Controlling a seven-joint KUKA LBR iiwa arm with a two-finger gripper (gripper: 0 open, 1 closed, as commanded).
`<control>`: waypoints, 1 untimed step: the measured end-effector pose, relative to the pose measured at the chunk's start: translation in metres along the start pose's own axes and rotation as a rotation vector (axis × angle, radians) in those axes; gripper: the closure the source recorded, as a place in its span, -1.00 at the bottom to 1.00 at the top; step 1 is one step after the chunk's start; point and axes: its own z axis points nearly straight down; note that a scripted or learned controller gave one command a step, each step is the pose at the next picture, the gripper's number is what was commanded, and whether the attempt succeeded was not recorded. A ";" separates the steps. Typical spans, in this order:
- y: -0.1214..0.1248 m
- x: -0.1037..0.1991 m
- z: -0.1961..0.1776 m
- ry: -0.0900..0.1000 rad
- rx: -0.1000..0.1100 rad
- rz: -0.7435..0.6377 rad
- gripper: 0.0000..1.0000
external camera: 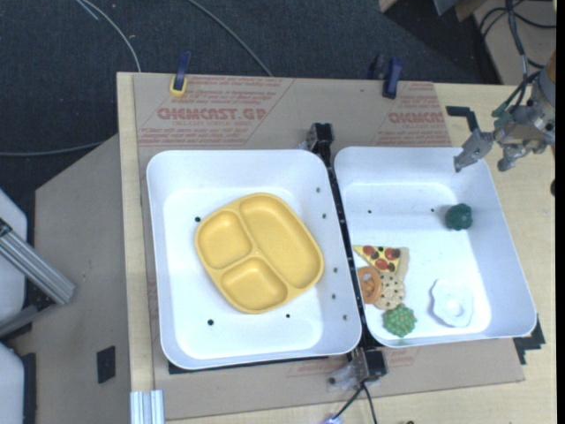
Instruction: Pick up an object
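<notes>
Gripper (pixel 488 153) of the arm was at the far right of the scene, above the far right corner of the right bin (pixel 415 170), and its two fingers stood apart with nothing between them. One finger (pixel 469 152) pointed down toward the far rim of that bin, and the other was just to the right of it, outside the bin. Nearest to the gripper, inside the right bin, a dark green round object (pixel 458 216) lay by the right wall, apart from the other things. Further toward the near side, a white fried egg toy (pixel 451 304) rested near the right near corner. To the left of it, close to the wall between the bins, a pizza slice toy (pixel 383 257) lay touching a brown pretzel-like piece (pixel 370 284) and a cookie (pixel 391 291), and a green broccoli toy (pixel 399 320) lay just near them at the near edge. The left bin (pixel 172 237) held a yellow plate (pixel 258 252) with three compartments, tilted a little in the middle of the bin. Both bins stood on a brown cardboard sheet (pixel 265 109) with red printing, held by a yellow clamp (pixel 180 76) and a blue clamp (pixel 391 76) at its far edge.
</notes>
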 end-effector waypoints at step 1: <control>0.000 0.000 0.000 0.000 0.000 0.000 -1.00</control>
